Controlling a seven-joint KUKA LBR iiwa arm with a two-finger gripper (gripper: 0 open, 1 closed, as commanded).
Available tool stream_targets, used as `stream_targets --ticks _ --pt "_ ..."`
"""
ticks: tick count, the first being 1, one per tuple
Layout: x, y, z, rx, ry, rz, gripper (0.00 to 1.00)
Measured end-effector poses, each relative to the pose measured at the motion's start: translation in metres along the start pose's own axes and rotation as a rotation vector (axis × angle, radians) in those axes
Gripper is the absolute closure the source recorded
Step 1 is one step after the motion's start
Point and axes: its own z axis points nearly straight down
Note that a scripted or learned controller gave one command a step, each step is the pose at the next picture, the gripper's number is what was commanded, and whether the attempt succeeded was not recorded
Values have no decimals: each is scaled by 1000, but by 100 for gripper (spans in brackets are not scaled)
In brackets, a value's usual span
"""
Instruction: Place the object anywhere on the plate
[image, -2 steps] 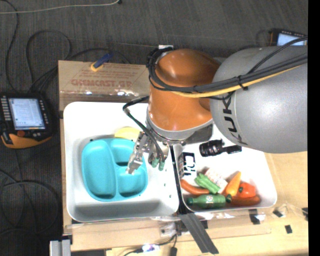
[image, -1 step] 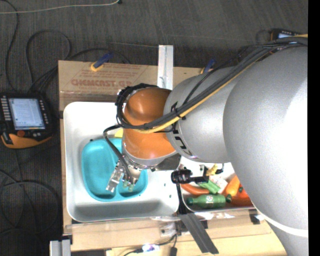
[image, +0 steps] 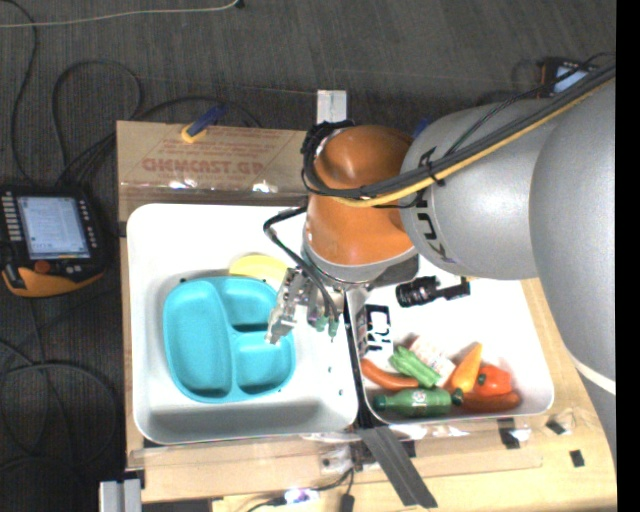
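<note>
The hand (image: 300, 315) hangs over the left bin (image: 150, 400), its metal fingers (image: 283, 318) pointing down at the right edge of the turquoise plate (image: 205, 345). Whether the fingers are spread or closed cannot be told from this slant, and nothing can be seen between them. Above the hand sits the orange band (image: 360, 200) of the arm, and the thick grey arm (image: 520, 190) stretches away to the right and fills the far right corner of the scene.

The plate is a divided dish with one long compartment on its left and two smaller ones on its right; it lies in the middle of the left bin. A yellow object (image: 258, 267) lies just at the far edge of the plate, beside the hand and partly hidden by it.

The right bin (image: 535, 370) touches the left one along its side. In its near part lies a heap of toy food: an orange carrot (image: 465, 368), a red pepper (image: 495, 382), a green bottle (image: 418, 402), green pods (image: 415, 365) and a red-orange sausage shape (image: 385, 377).

Beyond the bins on the worktop lies a flat cardboard box (image: 210, 160). On the floor to the far left rests a control pendant (image: 48, 235) with a lit screen.
</note>
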Motion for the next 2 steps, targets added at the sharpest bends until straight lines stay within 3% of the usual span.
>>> stream_targets --ticks 1,2 --pt "64 78 35 0 5 81 100" --pt "64 78 35 0 5 81 0"
